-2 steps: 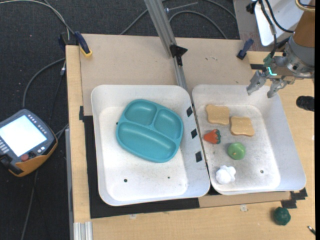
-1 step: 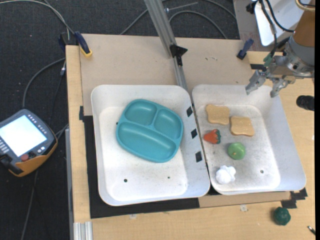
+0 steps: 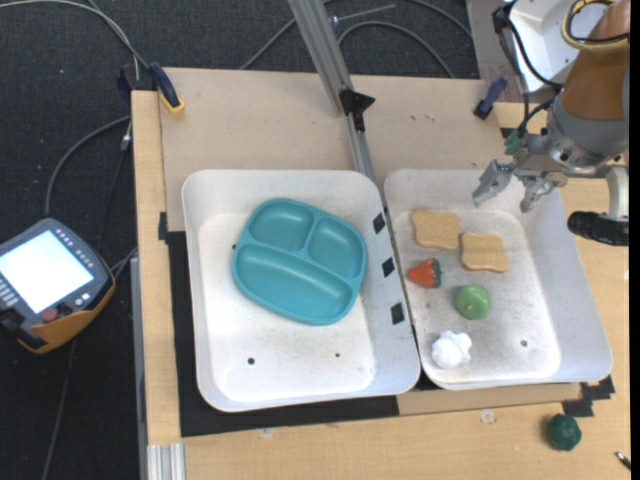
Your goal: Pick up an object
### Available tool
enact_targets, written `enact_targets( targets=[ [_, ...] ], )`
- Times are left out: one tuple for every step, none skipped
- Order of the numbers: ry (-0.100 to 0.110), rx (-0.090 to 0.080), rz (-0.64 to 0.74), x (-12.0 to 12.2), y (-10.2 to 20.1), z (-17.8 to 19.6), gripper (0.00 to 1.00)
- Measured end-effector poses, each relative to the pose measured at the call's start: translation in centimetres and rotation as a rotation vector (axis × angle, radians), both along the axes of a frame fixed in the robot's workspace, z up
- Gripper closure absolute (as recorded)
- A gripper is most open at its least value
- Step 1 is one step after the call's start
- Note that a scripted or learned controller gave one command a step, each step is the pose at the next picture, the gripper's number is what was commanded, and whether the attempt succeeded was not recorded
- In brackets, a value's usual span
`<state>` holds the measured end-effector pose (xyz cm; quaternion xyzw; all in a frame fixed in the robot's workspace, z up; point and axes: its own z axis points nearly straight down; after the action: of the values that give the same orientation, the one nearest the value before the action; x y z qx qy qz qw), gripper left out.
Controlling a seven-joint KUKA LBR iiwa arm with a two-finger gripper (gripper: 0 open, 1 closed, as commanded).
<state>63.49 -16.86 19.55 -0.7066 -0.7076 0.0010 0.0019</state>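
Just below the open, empty pincer (image 3: pixel 510 183), two tan toast-shaped slices (image 3: pixel 436 229) lie in the right white bin (image 3: pixel 585 313), the approach apparently awaiting descent and closure.

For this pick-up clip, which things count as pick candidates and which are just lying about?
Job: gripper, open above the right bin; two toast slices, red pepper, green apple, white lump.

Lying about: teal tray, left bin, dark green ball, pendant.
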Motion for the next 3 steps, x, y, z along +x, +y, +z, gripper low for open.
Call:
enact_targets(
  targets=[
    [0.001, 0.000, -0.001, -0.1, -0.2, -4.2, 0.00],
    [0.002, 0.000, -0.001, -0.3, 0.0, -8.5, 0.00],
    [-0.006, -0.001, 0.000, -0.1, 0.0, -7.0, 1.00]
  ],
)
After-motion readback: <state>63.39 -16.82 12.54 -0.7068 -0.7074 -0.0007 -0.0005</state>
